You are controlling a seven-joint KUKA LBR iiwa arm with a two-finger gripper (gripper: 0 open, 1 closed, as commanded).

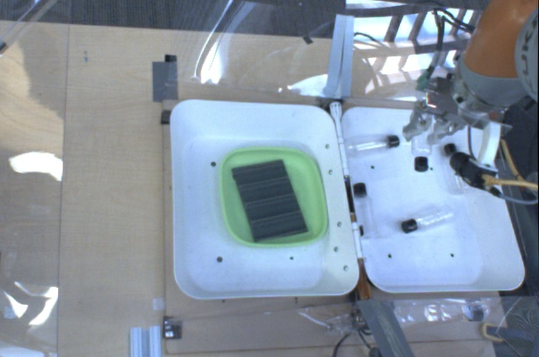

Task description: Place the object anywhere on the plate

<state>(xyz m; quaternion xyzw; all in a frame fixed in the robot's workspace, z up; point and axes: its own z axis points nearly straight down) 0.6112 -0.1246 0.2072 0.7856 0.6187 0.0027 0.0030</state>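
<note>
Table front: bare pale wood of the table [84, 221] runs along the near edge, with wide free surface left of both bins.
Left bin: shallow white left bin [189, 263] with rounded corners; a lime-green square plate [316, 195] sits in its middle, a clear white margin all round it.
On the plate: dark grey ribbed slab [268, 200], rectangular, lying flat and slightly turned, covering most of the plate's floor.
Right bin: white right bin [497, 263], touching the left bin along a central seam; its near half is open floor.
Objects: two clear vials with black caps, one vial [425, 220] near the bin's middle, another vial [375, 143] by the far left corner; a small black cap-like piece [360, 189] lies at the seam.
Gripper: gripper [424, 146] hangs over the far part of the right bin, just right of the far vial, well apart from the plate; a small black piece sits at its tips, but I cannot tell whether the fingers are parted or closed.
Arm: grey, orange band, entering from the right.
</note>
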